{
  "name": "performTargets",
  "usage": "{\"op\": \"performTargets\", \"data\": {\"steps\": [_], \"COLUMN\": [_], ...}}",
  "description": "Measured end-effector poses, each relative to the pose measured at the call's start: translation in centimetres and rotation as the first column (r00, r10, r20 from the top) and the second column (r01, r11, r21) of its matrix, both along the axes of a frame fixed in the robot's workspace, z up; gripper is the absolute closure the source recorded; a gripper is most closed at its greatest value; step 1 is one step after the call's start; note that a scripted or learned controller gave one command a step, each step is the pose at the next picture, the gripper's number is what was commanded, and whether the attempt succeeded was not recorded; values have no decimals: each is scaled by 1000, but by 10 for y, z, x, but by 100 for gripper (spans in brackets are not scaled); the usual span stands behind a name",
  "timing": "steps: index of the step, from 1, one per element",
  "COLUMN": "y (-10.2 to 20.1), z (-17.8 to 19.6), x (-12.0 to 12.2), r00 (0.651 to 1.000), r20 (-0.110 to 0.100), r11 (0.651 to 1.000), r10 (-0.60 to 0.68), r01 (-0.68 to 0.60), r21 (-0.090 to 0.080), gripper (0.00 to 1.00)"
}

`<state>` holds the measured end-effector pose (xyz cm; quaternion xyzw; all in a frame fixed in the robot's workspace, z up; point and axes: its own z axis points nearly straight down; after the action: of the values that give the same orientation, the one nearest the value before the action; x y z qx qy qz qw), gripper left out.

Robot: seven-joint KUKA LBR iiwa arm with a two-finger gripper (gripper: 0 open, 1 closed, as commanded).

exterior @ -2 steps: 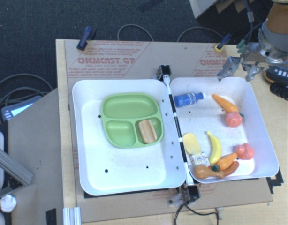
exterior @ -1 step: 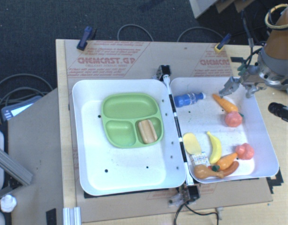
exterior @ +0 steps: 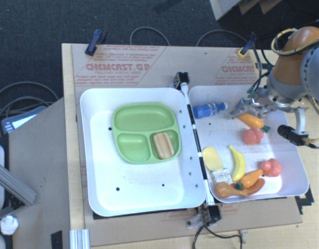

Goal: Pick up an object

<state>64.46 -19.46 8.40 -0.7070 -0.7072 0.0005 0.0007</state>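
My gripper [exterior: 246,108] hangs low over the far part of the right bin [exterior: 300,183], reaching in from the right. Directly under and in front of it lies an orange oblong piece [exterior: 252,121], touching or almost touching the gripper. A pale red round fruit [exterior: 253,136] sits just in front of that. To the gripper's left lies a small blue bottle [exterior: 208,109] on its side. I cannot see anything gripped.
Near the right bin's front lie a pale yellow piece [exterior: 212,158], a banana [exterior: 238,163], a pink-red fruit [exterior: 271,167], an orange carrot [exterior: 252,178] and a brown piece [exterior: 228,190]. The left bin [exterior: 97,191] holds a green divided plate [exterior: 144,119] with a bread roll [exterior: 162,144].
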Motion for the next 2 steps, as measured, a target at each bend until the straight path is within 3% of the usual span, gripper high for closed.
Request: {"op": "performTargets", "data": {"steps": [1, 2], "y": [43, 42], "z": [0, 11], "x": [-74, -73], "r00": [1000, 1000], "r20": [1, 5], "r11": [1000, 1000], "r10": [0, -1], "r01": [0, 1], "r21": [0, -1], "gripper": [0, 100]}}
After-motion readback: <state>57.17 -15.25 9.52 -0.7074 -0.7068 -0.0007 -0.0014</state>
